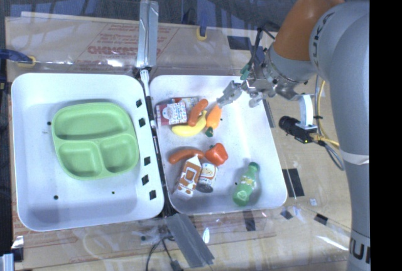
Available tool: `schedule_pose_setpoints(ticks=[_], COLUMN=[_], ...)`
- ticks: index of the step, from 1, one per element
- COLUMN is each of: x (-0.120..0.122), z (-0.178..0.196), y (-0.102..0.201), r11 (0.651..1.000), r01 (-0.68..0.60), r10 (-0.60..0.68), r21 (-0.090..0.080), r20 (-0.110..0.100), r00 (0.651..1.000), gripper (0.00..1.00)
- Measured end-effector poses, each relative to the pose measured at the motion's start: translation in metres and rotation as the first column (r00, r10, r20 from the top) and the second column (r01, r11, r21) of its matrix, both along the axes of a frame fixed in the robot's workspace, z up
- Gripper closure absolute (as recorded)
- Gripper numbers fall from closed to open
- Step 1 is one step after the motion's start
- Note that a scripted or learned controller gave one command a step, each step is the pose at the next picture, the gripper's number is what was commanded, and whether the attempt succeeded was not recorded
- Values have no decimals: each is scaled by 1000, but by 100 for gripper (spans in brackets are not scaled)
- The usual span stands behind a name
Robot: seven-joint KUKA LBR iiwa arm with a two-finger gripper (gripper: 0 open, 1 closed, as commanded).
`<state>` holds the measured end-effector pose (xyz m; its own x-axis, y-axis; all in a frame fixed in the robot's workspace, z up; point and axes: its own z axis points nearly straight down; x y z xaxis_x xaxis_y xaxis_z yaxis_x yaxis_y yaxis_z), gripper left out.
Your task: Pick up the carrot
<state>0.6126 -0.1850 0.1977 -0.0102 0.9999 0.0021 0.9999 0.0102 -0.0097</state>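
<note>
Step in hand, as judged: approach, carrot not yet grasped. Gripper [231, 95] sits over the right bin [267, 138], near its far edge toward the far right corner. One finger-like part angles down-left toward the food cluster. Cannot tell whether the fingers are open or closed; nothing seen between them.

Carrot [214, 117]: in the right bin, in its far half, about midway between the left and right walls. Small, orange, tapered, with a green stub at the end nearer the near edge. It lies tilted, its orange tip pointing toward the gripper, close to the gripper tip but apart from it.

Neighbours are crowded. A yellow banana [189, 130] touches the carrot's left side, a red-orange sausage-like piece [197, 109] lies just beside it, and a red packet [173, 112] sits by the left wall. An orange-red pepper [217, 153] lies toward the near edge.

Next move, as judged: shift slightly toward the left wall and the near edge, centre over the carrot's body, straddle its narrow width, then descend. Risk: catching the banana or sausage piece instead, since both are tight against it
</note>
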Motion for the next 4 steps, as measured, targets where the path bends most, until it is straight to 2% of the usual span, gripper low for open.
schedule_pose_setpoints(ticks=[1,2,3,4], x=[33,17,20,21], z=[-104,-79,-106,-98], y=[-11,-24,-23,-22], r11=[974,930,815,811], r01=[-227,-366,-580,-585], r10=[227,366,580,585], r21=[-1,5,4,6], r20=[9,1,5,3], r00=[974,930,815,811], gripper=[0,0,0,100])
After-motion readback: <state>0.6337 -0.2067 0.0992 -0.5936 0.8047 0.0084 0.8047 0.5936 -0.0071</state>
